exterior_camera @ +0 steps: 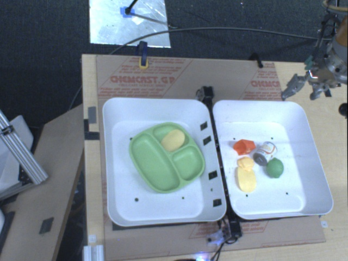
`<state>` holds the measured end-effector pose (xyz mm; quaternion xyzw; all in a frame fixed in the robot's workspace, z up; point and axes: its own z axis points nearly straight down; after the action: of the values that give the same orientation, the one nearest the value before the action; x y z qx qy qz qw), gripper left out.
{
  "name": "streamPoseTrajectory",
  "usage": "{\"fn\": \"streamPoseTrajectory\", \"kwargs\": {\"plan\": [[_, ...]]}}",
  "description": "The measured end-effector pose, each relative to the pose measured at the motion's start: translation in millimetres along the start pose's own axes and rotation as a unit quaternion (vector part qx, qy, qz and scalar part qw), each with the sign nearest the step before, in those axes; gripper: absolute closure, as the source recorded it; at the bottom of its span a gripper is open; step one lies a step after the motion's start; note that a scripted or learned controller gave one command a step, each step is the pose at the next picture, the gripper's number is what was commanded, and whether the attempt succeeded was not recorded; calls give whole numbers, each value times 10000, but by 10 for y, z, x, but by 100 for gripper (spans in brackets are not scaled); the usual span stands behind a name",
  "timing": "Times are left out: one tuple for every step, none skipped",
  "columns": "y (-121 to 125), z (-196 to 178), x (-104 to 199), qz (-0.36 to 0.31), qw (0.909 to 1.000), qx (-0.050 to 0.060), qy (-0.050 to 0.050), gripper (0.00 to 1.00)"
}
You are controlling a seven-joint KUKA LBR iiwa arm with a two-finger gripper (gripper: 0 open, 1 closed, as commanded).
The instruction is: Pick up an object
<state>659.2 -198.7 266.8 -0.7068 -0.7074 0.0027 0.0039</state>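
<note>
1. Seen from above at a slant: two shallow white bins side by side on a bench, left bin (pixel 117 145) and right bin (pixel 310 145), touching along a dark centre seam.
2. In the left bin, a green divided tray (pixel 157 167) with three compartments; in its upper small compartment, a pale yellow rounded object (pixel 173 140), resting alone.
3. In the right bin, a small cluster left of centre: an orange block (pixel 244 146) at the top left, a yellow object (pixel 247 179) below it, a green ball (pixel 275 168) to the right.
4. Between the orange block and the green ball, a small grey piece with a white and red ring (pixel 263 153); too small and blurred to identify, apparently touching its neighbours.
5. The yellow object possibly two pieces, a smaller upper lump against a longer lower one; hard to separate.
6. At the upper right, above the far corner of the right bin and outside its rim, the gripper (pixel 305 89), raised and well apart from the cluster.
7. Fingers spread apart, nothing between them.
8. Arm cut off by the right edge; wrist parts blurred, hard to read.
9. Under the bins, a brown board with red lettering (pixel 179 75); beyond it, a shiny sheet (pixel 128 15) on dark floor.
</note>
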Motion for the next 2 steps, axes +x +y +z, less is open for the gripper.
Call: {"fn": "streamPoseTrajectory", "kwargs": {"plan": [[20,-79,9,-14,10000,-58,-13,0],[36,541,-3,-7,10000,-38,-9,0]]}}
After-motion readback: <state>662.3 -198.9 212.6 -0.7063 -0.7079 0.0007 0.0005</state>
